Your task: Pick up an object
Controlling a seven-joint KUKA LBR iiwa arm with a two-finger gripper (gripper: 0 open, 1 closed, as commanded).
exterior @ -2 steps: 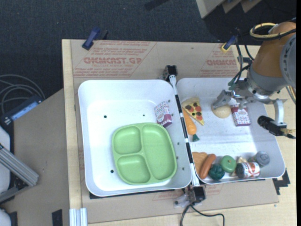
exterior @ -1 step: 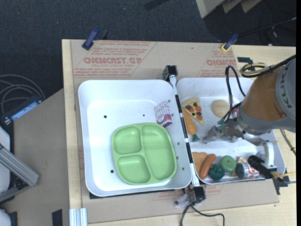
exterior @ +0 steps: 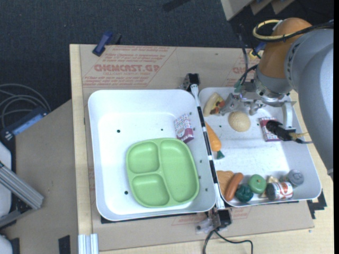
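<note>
Camera view showed us the tool (exterior: pixel 244 103) low over the far end of the right bin (exterior: pixel 304 165), just above a pale egg-shaped object (exterior: pixel 239 121); we could not tell its state, nor whether it had hold of anything. Along that bin's near wall we saw a carrot (exterior: pixel 233 183), a green round piece (exterior: pixel 257 183) and a small can (exterior: pixel 280 190). A green divided plate (exterior: pixel 160 171) sat in the left bin (exterior: pixel 108 142), a small packet (exterior: pixel 184 127) beside it.
</note>
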